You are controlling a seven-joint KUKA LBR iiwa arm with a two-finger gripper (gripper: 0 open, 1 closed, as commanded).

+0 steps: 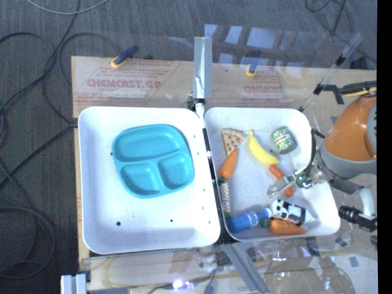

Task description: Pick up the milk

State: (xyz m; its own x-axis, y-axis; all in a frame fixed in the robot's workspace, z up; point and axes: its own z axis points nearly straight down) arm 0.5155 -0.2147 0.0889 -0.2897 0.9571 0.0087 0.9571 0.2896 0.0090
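The milk is a small carton with black and white cow patches. It lies on its side near the front right corner of the right bin. My gripper hangs just behind the carton, over the bin's right part, with the orange-banded wrist to its right. Nothing shows in its grasp, and the carton rests on the bin floor.
Around the milk lie a blue bottle, a carrot at the front wall and a small orange piece. Farther back are a banana, a green can, a waffle and another carrot. The left bin holds a blue divided plate.
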